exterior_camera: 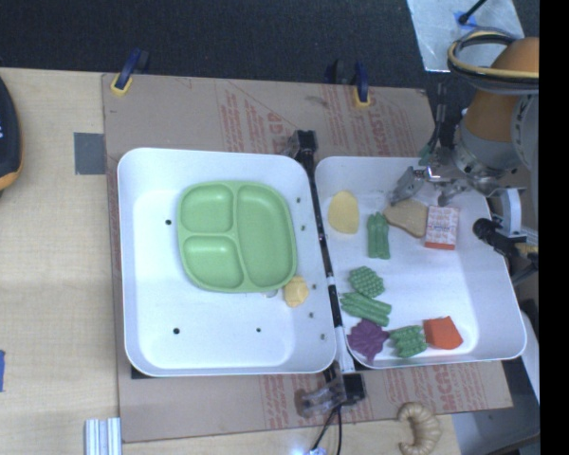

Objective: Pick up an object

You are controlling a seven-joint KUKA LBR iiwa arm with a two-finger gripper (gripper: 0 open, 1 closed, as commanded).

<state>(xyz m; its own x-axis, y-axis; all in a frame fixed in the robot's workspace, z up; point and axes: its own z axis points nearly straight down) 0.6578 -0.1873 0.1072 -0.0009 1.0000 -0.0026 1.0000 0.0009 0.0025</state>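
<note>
Metal pincer (pixel 427 180) over tan wedge (pixel 410 218), ribbed green veg (pixel 377 236), smooth divided plate (pixel 237 236)

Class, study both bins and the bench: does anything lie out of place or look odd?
Yes. A tan curled object lies on the bench outside the right bin, below its near edge, away from the other toy foods. A small yellow piece sits against the green divided plate rather than in it.

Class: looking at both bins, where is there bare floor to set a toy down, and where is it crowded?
Left bin: bare floor in front of the green plate. Right bin: a bare patch between the red-and-white carton and orange block; crowded along its near-left.
</note>
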